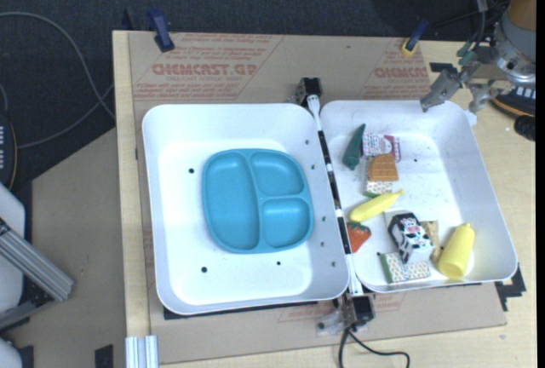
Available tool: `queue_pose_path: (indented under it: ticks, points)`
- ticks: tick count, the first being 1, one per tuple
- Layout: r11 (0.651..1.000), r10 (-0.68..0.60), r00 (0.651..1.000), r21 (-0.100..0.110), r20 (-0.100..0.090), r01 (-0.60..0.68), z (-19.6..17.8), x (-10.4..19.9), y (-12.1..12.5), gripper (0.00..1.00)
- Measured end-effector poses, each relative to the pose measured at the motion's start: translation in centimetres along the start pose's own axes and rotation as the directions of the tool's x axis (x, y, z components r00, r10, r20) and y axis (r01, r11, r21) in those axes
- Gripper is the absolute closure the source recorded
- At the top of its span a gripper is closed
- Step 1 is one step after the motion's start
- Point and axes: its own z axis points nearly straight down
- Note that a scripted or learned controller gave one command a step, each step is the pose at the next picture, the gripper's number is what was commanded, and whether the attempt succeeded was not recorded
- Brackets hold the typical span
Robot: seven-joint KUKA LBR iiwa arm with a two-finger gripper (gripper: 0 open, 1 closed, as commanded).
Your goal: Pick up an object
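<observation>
We see the grey two-finger gripper, fingers spread and empty, above the right white bin's far rim, with the yellow plastic banana toward seven o'clock, lying two-to-eight.

Red print "CHEMCAST GP" on brown board behind left bin, repeated partly at board's right, smaller lines beneath too small to read
</observation>
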Motion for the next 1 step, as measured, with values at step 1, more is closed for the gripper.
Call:
queue_pose_path:
  ticks: [1]
  points:
    - [1.000, -0.001, 1.000, 0.001, -0.001, 0.001, 9.88, 5.24, -1.63, 0.00]
